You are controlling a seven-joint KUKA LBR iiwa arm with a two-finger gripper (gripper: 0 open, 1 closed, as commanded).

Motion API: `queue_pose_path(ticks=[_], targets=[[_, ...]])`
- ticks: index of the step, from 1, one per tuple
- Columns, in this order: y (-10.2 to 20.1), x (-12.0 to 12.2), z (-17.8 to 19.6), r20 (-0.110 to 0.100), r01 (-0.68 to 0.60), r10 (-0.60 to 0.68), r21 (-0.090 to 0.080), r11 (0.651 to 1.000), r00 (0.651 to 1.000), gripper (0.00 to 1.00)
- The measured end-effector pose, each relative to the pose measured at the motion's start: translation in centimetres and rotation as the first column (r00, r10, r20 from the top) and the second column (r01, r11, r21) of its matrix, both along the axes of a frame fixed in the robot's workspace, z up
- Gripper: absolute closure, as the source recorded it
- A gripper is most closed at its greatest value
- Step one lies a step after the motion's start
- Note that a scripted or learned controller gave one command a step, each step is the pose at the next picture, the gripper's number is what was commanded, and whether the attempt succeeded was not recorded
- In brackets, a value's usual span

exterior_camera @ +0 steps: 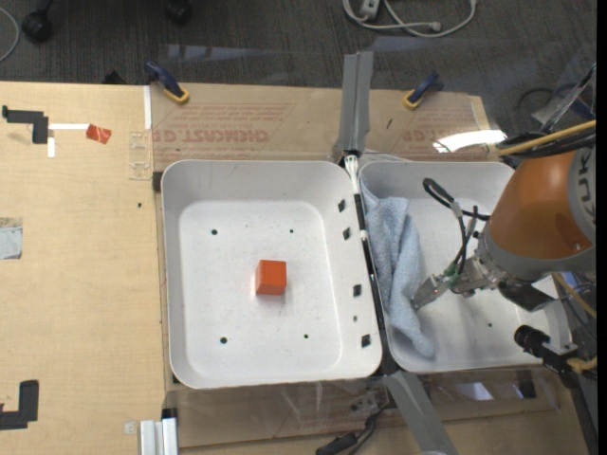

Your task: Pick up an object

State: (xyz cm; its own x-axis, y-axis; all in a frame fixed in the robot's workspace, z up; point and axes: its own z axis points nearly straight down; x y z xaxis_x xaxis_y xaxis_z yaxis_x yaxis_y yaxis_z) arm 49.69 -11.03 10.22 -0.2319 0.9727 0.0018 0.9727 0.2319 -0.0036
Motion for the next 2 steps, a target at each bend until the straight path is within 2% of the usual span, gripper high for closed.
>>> queue_pose_path(ticks=[1, 2], targets=[[-0.1, 0.0, 0.9, 0.000, 0.004, -0.004, 0.000, 1.000, 1.000, 1.00], [2.5, 3.9, 8.9, 0.004, -0.204, 0.204, -0.001, 0.979, 0.979, 1.00]])
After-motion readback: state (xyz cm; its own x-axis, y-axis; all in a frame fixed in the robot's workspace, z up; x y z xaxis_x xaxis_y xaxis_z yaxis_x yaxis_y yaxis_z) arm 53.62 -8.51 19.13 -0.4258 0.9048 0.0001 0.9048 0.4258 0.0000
